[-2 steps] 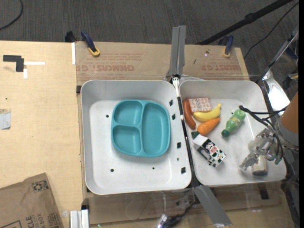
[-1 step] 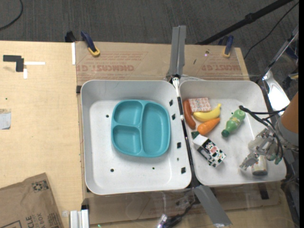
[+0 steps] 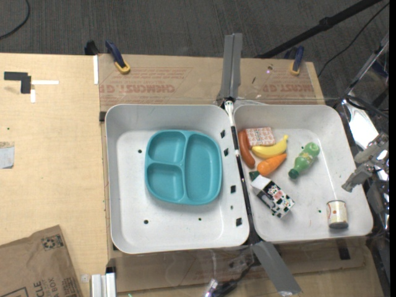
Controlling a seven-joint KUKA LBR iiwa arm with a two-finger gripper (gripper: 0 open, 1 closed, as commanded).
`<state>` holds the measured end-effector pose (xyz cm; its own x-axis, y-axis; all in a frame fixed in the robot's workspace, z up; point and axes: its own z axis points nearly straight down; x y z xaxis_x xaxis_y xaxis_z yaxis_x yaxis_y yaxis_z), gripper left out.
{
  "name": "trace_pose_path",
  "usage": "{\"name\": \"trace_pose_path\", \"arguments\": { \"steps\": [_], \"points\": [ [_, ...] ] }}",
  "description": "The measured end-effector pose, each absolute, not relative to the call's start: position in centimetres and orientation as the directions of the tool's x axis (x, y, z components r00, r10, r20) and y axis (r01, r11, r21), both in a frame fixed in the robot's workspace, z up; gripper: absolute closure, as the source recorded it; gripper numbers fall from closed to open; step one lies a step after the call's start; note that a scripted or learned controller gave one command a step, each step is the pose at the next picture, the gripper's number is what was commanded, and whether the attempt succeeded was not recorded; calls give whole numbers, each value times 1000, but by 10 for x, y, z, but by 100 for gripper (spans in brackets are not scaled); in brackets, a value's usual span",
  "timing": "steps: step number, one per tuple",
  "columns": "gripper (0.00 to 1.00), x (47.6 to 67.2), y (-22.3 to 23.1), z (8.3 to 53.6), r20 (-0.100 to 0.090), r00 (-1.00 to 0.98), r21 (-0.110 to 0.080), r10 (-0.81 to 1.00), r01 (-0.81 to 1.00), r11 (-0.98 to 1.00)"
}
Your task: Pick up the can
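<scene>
A: Hand (image 3: 365,169) sits at the right edge, mostly cut off; we cannot tell how its grip stands.

B: Can (image 3: 337,215)?

A: We see one, lying in the right bin (image 3: 322,117), near corner, just below the hand and apart from it.

B: Counts?

A: We get two bins, one teal tray (image 3: 184,167) in the left bin (image 3: 124,184), one banana (image 3: 271,148), one carrot (image 3: 272,164), one green bottle (image 3: 304,159), one cow-print carton (image 3: 273,197). Wooden counter (image 3: 49,166), dark carpet (image 3: 154,11) behind.

can (image 3: 337,215) stands apart, clear floor around; bin wall (image 3: 366,218) close behind.
</scene>
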<state>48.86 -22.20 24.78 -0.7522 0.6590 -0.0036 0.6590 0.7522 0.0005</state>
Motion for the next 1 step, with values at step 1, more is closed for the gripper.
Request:
{"name": "trace_pose_path", "arguments": {
  "steps": [1],
  "points": [
    [0, 478, -222, 92, -2, -700, 1, 714, 714, 700]
  ]
}}
